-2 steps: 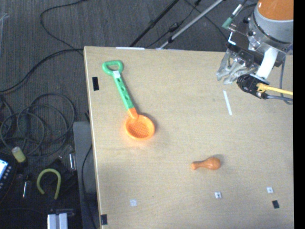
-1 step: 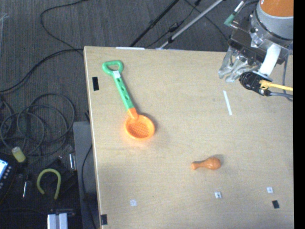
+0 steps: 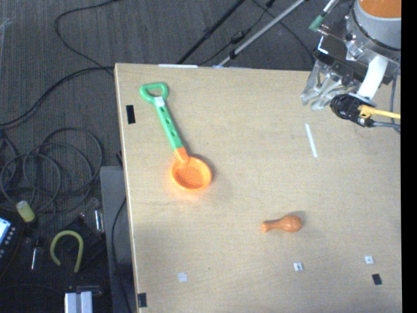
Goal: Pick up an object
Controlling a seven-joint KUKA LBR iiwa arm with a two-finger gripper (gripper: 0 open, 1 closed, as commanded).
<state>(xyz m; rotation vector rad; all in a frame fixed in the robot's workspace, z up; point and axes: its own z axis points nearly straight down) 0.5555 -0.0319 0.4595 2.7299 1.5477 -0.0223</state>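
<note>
A sieve spoon with a green handle and an orange bowl point(image 3: 177, 149) lies on the tan board point(image 3: 260, 266) at its left side, handle pointing to the far edge. A small orange pear-shaped piece point(image 3: 285, 224) rests nearer the front, right of centre. A thin white stick point(image 3: 311, 140) lies at mid-right. My gripper point(image 3: 318, 94) hangs over the board's far right corner, well apart from all three things, closest to the white stick.
The board's left edge drops to a dark floor with coiled cables point(image 3: 52, 168) and a yellow-green hook point(image 3: 67, 245). Small black and white markers point(image 3: 298, 266) dot the board's front. Metal rods point(image 3: 273, 15) cross behind the far edge.
</note>
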